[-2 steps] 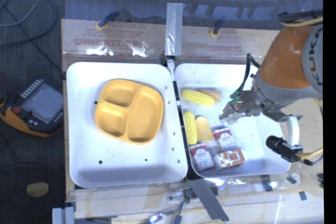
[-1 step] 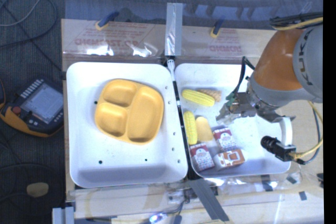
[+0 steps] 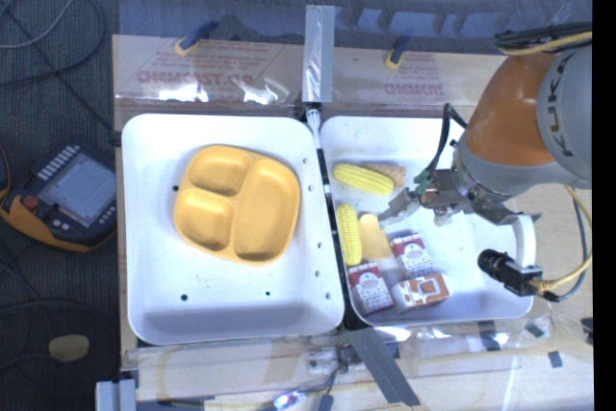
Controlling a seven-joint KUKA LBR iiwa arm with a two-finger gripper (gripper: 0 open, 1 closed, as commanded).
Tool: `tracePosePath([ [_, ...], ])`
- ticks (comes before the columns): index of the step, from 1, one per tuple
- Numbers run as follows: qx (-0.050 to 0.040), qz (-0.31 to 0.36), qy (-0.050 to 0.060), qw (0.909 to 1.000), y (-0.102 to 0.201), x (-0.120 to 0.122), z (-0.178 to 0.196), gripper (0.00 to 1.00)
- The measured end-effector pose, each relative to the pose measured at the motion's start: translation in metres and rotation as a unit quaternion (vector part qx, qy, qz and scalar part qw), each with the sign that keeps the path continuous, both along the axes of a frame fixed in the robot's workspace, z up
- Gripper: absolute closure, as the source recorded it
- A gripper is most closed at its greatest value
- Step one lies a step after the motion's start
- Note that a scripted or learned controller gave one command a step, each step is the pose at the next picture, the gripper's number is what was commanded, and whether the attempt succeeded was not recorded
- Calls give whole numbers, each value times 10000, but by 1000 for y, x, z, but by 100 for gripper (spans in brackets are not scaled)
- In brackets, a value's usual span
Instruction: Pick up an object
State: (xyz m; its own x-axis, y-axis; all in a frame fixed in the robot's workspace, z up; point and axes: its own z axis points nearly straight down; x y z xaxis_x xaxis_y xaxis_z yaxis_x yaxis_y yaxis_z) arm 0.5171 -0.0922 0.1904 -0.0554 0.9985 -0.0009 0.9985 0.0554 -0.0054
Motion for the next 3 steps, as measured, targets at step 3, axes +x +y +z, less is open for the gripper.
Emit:
tracePosePath([
  [3,17,-404,2,9992,-49,33,-47,0],
])
